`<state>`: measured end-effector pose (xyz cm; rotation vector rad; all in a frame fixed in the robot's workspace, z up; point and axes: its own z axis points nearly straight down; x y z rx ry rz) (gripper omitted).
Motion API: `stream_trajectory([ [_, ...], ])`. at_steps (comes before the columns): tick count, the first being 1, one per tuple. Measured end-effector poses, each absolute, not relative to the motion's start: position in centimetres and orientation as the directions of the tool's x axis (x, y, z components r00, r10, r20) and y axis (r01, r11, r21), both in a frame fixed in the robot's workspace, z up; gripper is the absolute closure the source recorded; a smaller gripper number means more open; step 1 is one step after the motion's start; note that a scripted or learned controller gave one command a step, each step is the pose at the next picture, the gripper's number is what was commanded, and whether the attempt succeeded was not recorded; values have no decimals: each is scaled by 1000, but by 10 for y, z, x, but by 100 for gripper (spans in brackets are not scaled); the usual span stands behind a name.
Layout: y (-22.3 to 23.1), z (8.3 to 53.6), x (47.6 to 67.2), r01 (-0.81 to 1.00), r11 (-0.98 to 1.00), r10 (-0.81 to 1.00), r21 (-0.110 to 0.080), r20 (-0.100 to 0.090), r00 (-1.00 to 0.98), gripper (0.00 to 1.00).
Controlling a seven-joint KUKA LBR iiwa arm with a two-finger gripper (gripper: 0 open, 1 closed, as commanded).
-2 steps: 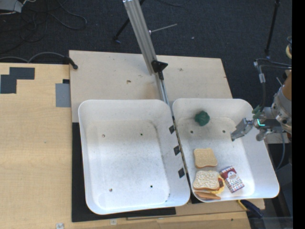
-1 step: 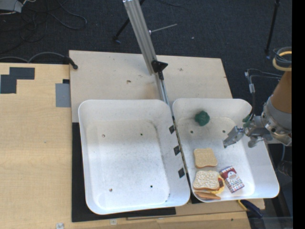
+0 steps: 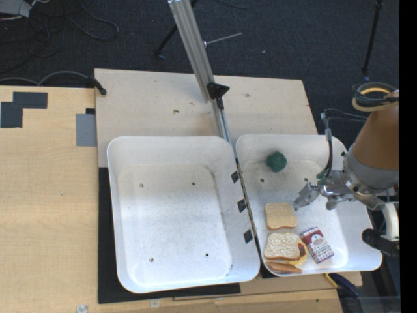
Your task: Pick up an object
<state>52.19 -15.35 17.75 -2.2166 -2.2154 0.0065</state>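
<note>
Right bin [image 3: 296, 143], white, shallow: holds four items.
- Green ball [image 3: 277, 161], far part of the bin, lying alone.
- Bread slice [image 3: 281, 216], toasted look, mid-bin beside the divider edge.
- Sandwich [image 3: 284, 250], near left corner, just near of the bread slice, yellow filling showing at its edge.
- Red-and-white packet [image 3: 317, 244], just right of the sandwich, tilted.

Left bin [image 3: 124, 150], white, speckled floor.

Arm [image 3: 376, 150], grey and orange, enters from the right. Its jaws [image 3: 306, 196] hang over the right bin, right of the bread slice, apart from every item, gripping nothing; whether wide or narrow cannot be told.

Tabletop [image 3: 45, 194], pale wood, left of both bins.
</note>
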Motion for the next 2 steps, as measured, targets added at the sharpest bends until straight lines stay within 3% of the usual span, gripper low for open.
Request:
stream_trajectory([
  [1,-149,133,519,1000,-1,1000,-8,3,1,0],
  [2,-152,146,520,1000,-7,1000,-4,1,7,100],
])
